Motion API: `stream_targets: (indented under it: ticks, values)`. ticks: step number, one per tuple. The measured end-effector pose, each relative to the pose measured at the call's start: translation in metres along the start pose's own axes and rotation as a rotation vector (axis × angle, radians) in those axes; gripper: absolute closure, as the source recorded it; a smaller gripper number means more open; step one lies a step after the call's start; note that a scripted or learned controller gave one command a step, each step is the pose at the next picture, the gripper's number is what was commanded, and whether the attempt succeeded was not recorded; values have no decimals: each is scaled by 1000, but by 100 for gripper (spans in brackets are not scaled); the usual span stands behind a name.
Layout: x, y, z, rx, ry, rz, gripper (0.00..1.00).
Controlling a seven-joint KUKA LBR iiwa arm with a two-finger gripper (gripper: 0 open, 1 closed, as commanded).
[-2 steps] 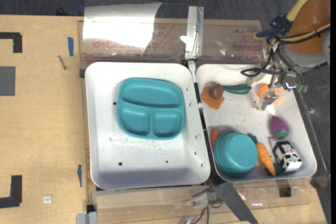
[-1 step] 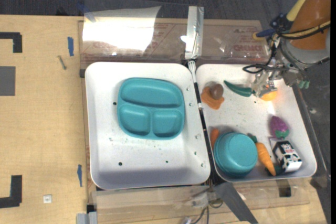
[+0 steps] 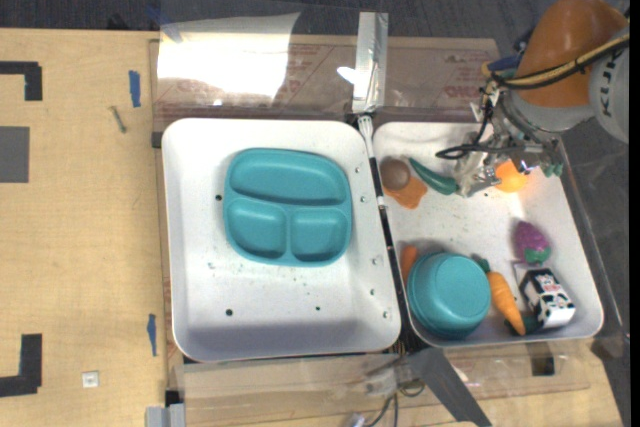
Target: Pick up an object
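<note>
Near edge, right bin point(image 3: 585, 260): a teal bowl point(image 3: 451, 293) is sitting mouth-up at the near left; an orange carrot-shaped piece point(image 3: 504, 301) is lying just to its right; a black-and-white toy vehicle point(image 3: 547, 298) is resting at the near right corner. A second orange piece point(image 3: 408, 258) is showing at the bowl's left, mostly covered by it.

Middle, right bin: a purple-and-green item point(image 3: 532, 240) is lying alone near the right wall, apart from the arm.

Left bin point(image 3: 190, 295): a teal divided tray point(image 3: 289, 205) is occupying the centre, three compartments, nothing visible in them.

Far end, right bin: a brown rounded object point(image 3: 397, 174) is sitting on an orange piece point(image 3: 408, 194) against the left wall; a dark teal elongated item point(image 3: 432, 177) is lying just to their right. The gripper point(image 3: 482, 173) is working low here, with an orange object point(image 3: 512, 176) just beside it on the right.

Progress, as judged: nothing is seen lifted, so the pick is not yet done. The arm appears to be at the reaching or closing stage; grasp and lift are remaining. The likely target is the orange object or the teal item, both still in the bin.

Hard to make out: the claw's state cannot be told, as cables and wrist hardware are covering it. Whether it is touching either neighbour cannot be told. The orange object is partly hidden; its identity is unclear.
</note>
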State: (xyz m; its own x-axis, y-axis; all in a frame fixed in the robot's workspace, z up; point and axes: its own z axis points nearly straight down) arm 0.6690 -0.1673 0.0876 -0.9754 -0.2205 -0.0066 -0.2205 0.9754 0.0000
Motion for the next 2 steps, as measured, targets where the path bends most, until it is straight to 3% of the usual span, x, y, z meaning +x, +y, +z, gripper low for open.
stream_targets:
  ticks: [1,2]
  values:
    - [-3,1,-199,10,-18,27,100]
    - [-3,28,-62,-6,10,-132,100]
